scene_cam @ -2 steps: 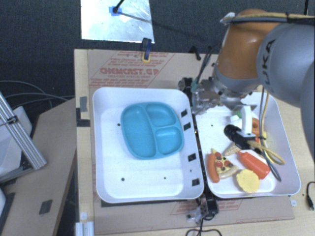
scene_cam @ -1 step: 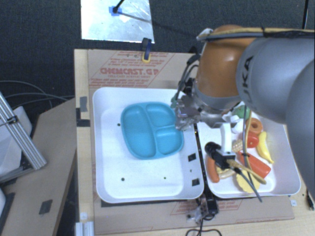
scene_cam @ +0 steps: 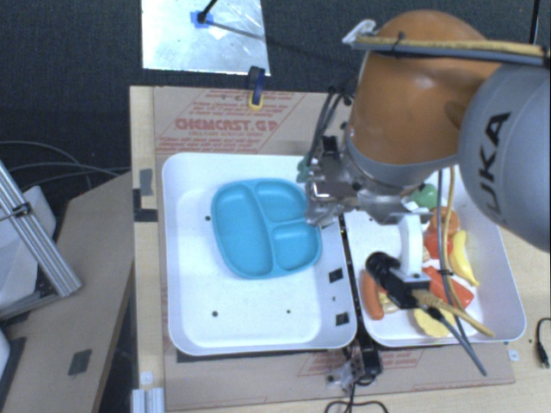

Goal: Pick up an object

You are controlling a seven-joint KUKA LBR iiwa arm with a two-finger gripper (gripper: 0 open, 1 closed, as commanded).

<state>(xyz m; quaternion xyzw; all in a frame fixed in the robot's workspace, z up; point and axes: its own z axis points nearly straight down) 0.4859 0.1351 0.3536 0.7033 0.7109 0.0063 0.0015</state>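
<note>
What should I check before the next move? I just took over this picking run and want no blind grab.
1. Gripper over the right bin: not ok, it sits by the blue tray.
2. Toys lying in the right bin: ok.
3. Object between the fingers: cannot tell.
4. Tray flat in the left bin: ok.
5. Toys clear of the arm: cannot tell, it hides some.

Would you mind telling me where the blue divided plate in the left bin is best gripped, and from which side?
Probably on the rim of the blue divided plate, along its near-left edge, coming straight down from above. The plate lies flat in the left bin, so just the raised rim offers a thin edge, and that side sits farthest from the arm's wrist over its right corner.
</note>
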